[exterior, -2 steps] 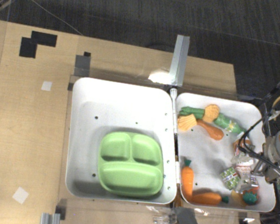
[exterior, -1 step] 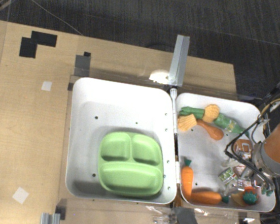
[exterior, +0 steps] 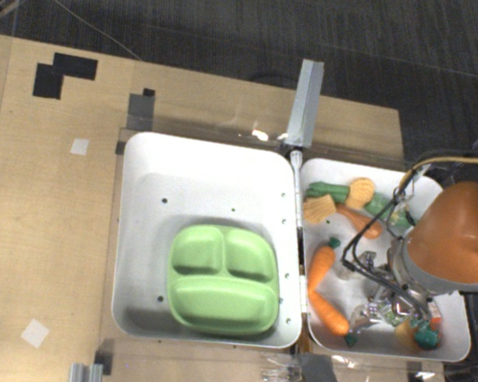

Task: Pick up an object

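Observation:
The right bin (exterior: 459, 349) holds several toy foods. Two orange carrots lie at its left side, one upright (exterior: 321, 266) and one slanted lower down (exterior: 329, 312). At the back are a green vegetable (exterior: 327, 190), a yellow round piece (exterior: 360, 190), a tan wedge (exterior: 319, 208) and an orange piece (exterior: 362, 222). My gripper (exterior: 378, 311) is low in the front middle of this bin, just right of the slanted carrot, with small pieces (exterior: 426, 337) beside it. The arm's orange band (exterior: 456, 232) hides the bin's right half.
The left bin (exterior: 151, 165) bears a green divided plate (exterior: 224, 278) in its front right part. A metal divider (exterior: 306, 98) stands between the bins at the back. Black cables (exterior: 363, 246) loop off the wrist above the right bin.

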